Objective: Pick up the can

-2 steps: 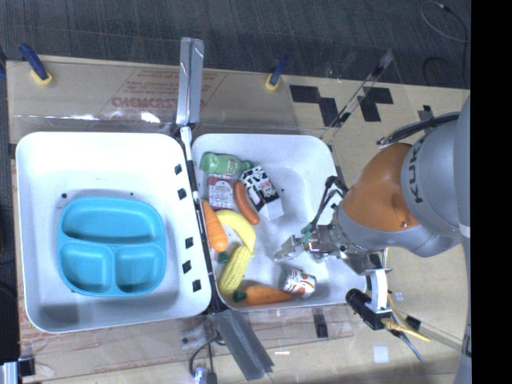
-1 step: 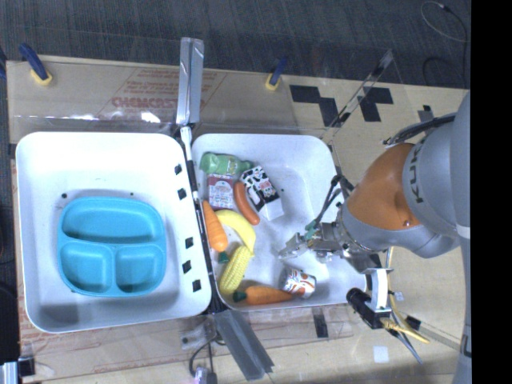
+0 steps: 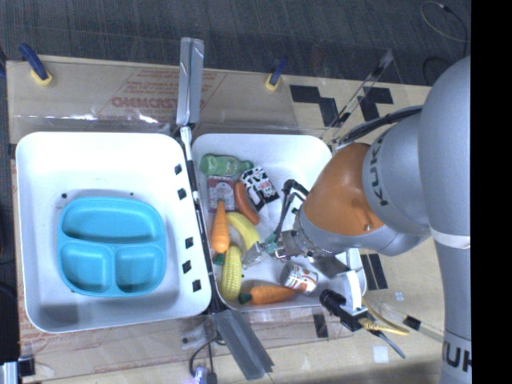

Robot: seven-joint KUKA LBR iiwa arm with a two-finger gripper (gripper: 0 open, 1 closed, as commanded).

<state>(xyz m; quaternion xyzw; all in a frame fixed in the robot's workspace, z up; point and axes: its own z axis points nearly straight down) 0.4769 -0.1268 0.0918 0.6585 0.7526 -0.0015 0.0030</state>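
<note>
In the right-hand shallow white bin [image 3: 210,152], the grey arm with its orange band [image 3: 346,198] is reaching in from the right, and its two-finger gripper [image 3: 276,245] is hanging low over the middle of that bin, just beside a curved yellow plastic banana [image 3: 242,229]. Whether its claw is apart or together cannot be told, because the wrist is covering it. The small red-and-white metal can [image 3: 302,278] is lying on its side near the bin's front right corner, just beside the gripper and below it, and nothing is showing it between the claw's tips. A long orange plastic carrot with a green top [image 3: 270,294] is lying along the front edge, touching the can's left end. A yellow plastic corn cob [image 3: 230,272] is resting near the front left corner, and a second slim orange carrot [image 3: 220,226] is lying along the left wall above it. A green packet [image 3: 222,165] is sitting at the back left corner, with a black-and-white patterned carton [image 3: 259,185] just to its right. In the left-hand white bin [image 3: 32,214], a light blue three-compartment plastic tray [image 3: 112,243] is lying flat near the centre.
</note>
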